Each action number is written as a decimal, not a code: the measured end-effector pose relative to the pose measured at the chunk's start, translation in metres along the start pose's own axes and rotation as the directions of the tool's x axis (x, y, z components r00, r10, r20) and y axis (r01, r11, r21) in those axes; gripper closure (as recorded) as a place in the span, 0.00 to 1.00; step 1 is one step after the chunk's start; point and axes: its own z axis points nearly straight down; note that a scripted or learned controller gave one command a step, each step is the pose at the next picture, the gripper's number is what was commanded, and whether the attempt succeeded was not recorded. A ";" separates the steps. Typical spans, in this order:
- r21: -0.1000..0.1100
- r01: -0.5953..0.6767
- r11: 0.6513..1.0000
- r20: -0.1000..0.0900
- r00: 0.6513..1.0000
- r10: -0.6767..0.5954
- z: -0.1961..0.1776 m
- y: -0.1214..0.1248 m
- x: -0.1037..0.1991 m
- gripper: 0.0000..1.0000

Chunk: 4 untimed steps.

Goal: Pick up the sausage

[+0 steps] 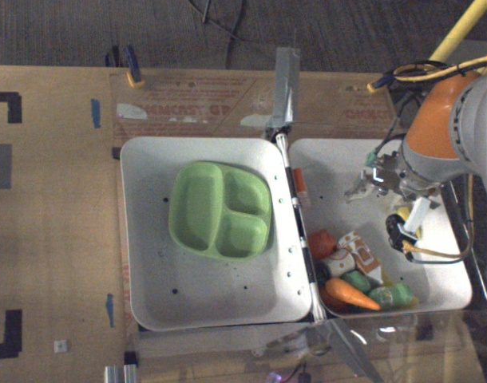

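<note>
At the right bin's near-left corner, sausage (320, 244) lies reddish against the toy pile, carrot (351, 294) just below. Gripper (370, 180) hovers apart, up-bin; finger state cannot be told. Best approach: descend from the open side, clear of the bin (339, 156) wall.

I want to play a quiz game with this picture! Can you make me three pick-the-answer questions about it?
1. Where is the green plate?
A. in the left bin
B. in the right bin
C. on the floor

2. What colour is the carrot?
A. blue
B. orange
C. white

3. How many sections does the green plate have?
A. one
B. three
C. six

Answers:
1. A, it lies in the middle of the left bin.
2. B, it is orange, lying with the other toy foods in the near corner of the right bin.
3. B, raised ridges split it into one long section and two smaller ones.
</note>
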 end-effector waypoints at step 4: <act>0.000 -0.378 0.926 0.012 0.926 0.378 -0.034 0.008 0.036 0.00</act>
